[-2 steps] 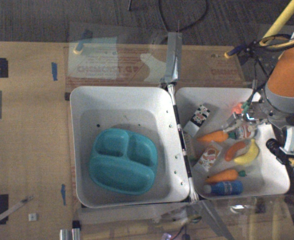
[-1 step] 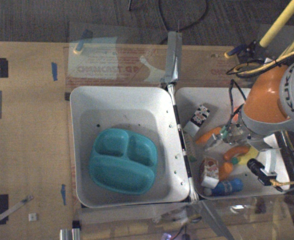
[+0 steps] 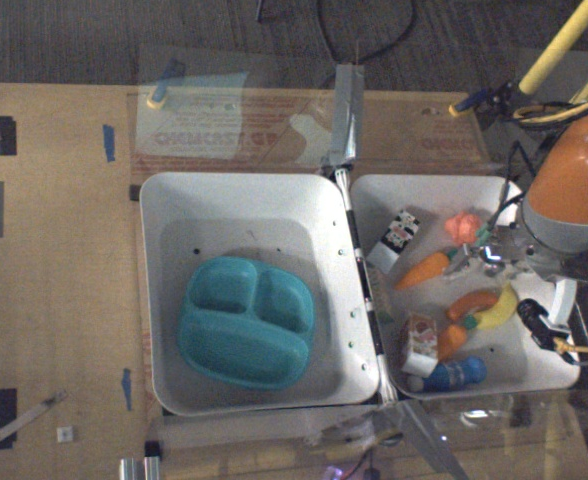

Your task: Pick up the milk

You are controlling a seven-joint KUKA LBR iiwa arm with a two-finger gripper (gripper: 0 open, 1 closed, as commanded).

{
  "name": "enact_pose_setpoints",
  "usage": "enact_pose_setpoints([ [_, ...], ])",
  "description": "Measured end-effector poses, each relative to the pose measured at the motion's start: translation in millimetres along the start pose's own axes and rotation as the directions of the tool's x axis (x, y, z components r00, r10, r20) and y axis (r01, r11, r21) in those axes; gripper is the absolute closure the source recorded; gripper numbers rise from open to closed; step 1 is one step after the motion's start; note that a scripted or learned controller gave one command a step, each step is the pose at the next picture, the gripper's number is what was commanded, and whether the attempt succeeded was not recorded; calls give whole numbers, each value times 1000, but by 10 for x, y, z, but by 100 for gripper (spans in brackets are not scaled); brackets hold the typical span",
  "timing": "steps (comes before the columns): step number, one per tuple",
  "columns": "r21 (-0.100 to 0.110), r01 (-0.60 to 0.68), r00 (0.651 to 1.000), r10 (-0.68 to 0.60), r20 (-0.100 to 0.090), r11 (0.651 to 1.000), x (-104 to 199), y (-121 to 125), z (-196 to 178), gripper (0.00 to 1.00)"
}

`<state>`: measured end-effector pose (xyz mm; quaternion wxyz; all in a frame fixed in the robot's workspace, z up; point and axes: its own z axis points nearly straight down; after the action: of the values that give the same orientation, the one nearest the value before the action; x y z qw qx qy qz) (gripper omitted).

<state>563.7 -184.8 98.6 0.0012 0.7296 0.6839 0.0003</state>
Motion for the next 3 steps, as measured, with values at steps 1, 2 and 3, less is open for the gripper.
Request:
enact_pose_setpoints([
  [1,-2,29,1000,-29,0,1000,757,297,-114,0],
  [2,4,155,988,-155,-3,988,1759,-369,-864,0],
  [3,5,84,996,-84,-2,996,1226,-929,-857,0],
])
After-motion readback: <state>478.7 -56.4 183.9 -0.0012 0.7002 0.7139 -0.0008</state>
